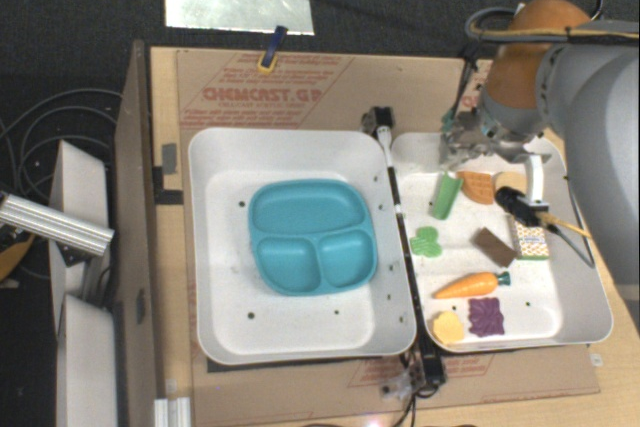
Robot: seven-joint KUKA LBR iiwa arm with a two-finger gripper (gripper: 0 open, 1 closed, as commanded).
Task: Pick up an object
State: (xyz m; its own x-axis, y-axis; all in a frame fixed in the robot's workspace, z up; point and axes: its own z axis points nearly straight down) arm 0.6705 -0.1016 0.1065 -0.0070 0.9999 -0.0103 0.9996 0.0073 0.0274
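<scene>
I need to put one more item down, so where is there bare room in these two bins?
Left bin: bare floor all around the blue tray, widest along its near edge. Right bin: crowded; a small gap between the carrot and green cylinder, beside the clover.

Right bin (590, 315) crowded; open floor around blue tray (312, 235) in left bin (215, 315).
</scene>
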